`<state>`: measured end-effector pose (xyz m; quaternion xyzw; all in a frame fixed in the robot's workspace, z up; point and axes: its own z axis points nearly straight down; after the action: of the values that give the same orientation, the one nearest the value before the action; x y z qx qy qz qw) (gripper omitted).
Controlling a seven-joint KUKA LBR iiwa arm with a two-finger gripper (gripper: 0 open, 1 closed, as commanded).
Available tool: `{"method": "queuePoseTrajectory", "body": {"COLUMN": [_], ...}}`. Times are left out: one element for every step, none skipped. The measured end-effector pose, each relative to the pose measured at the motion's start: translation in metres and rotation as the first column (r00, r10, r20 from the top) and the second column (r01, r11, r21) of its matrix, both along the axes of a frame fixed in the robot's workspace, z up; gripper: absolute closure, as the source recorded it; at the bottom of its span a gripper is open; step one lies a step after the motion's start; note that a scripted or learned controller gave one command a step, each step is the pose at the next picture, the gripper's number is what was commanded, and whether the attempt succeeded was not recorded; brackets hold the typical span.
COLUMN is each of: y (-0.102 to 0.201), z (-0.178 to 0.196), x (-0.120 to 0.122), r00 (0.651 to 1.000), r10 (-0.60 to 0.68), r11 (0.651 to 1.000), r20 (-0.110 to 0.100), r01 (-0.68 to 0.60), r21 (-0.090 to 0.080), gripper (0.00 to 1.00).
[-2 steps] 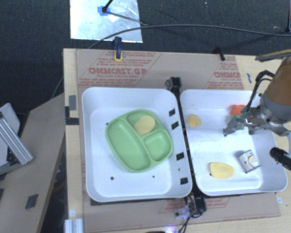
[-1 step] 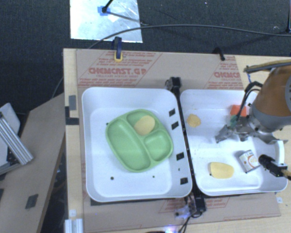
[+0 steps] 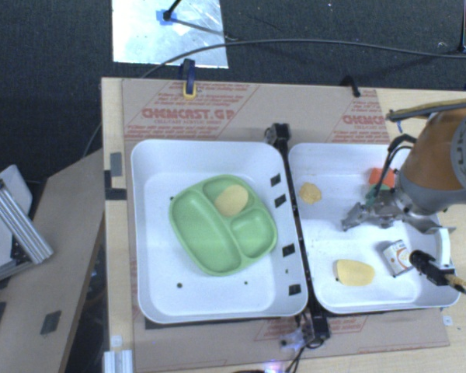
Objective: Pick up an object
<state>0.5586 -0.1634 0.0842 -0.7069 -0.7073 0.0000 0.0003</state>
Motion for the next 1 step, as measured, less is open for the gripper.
{"method": "queuePoseTrajectory", "body": {"y": [-0.0004], "z": [0.0116], "x": [0.001], "r00": [1.0], "r10": [0.0], "r11": [1.0], "r20": [0.004], "r01": [0.0], "r21": [-0.002], "gripper": [1.0]}}
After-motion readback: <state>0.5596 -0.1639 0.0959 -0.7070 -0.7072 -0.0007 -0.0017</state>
